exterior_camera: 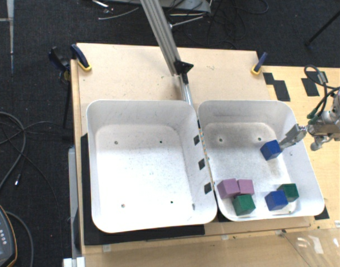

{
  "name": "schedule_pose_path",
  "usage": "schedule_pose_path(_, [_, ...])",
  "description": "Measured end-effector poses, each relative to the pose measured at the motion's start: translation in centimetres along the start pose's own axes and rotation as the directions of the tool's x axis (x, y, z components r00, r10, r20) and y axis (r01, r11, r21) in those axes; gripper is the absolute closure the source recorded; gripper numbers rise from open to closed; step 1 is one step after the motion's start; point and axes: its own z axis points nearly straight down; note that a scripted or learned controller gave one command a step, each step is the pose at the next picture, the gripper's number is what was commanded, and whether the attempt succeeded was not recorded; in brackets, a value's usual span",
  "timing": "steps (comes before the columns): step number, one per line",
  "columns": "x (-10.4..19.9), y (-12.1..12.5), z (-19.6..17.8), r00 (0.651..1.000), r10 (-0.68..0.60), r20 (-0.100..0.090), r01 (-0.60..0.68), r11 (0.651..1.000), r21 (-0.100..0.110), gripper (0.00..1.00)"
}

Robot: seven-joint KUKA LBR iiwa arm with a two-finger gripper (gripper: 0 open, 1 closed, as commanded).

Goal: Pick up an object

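The blue block (pixel 270 149) nearest the claw (pixel 290 137) sits in the right bin (pixel 245 111), toward its right wall and about midway between the far and near walls, apart from the other pieces. One grey finger slants down from the wrist at the right edge of the view and its tip meets the block's upper right corner, so the block lies just to the left of and slightly below the claw, touching it or nearly so. Whether the block is actually between two fingers cannot be told, since only one finger can be made out, so the claw's opening is left undecided. The block looks roughly cubic, turned a little askew to the bin walls, with no long axis to line up on. Along the near edge of the same bin lie two purple blocks (pixel 235 187) side by side, a green block (pixel 244 204) just below them, and further right a second blue block (pixel 276 199) touching a smaller green block (pixel 290 191). The left bin (pixel 139 166) stands beside it on the table (pixel 131 71).
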Motion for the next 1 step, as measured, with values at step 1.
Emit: schedule_pose_path(1, [-1.56,5.18,13.55,1.0,-0.002,-0.002,0.002,1.0,0.007,0.0])
